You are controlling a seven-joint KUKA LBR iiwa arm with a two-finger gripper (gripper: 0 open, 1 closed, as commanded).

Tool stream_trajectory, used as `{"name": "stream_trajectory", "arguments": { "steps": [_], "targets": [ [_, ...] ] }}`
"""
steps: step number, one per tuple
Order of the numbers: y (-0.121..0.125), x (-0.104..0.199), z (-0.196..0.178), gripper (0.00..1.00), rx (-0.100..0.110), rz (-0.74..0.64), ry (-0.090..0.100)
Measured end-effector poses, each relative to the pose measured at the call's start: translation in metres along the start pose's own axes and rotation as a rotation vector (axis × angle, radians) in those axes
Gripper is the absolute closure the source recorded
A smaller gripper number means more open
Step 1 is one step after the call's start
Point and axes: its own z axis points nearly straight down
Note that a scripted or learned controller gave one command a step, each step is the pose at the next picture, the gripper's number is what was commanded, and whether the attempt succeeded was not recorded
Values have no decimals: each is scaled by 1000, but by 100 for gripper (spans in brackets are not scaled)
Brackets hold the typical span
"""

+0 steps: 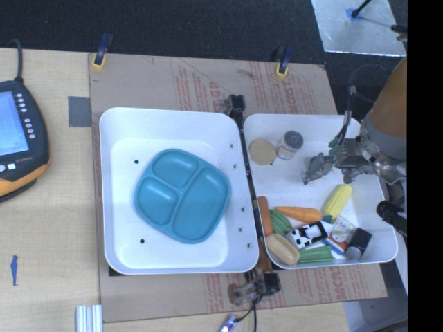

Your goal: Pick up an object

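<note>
Nearest the lens, toys crowd the front of my right bin: a bread roll, carrot and corn cob. I judge this the approach step; next I must descend squarely onto one. My gripper hangs above bare bin floor behind the corn, holding nothing; its spread I cannot tell.

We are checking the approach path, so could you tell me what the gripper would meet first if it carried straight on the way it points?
The gripper points left and downward over the right bin. It would probably meet that bin's bare white floor first, short of the round tan disc; depth is uncertain.
</note>
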Motion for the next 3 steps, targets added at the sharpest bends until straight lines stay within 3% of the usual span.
{"name": "stream_trajectory", "arguments": {
  "steps": [1, 2, 3],
  "targets": [
    [70, -25, 77, 0, 0, -2, -2],
    [-1, -68, 138, 0, 0, 0, -2],
    [0, -68, 127, 100, 0, -4, -3]
  ]
}}
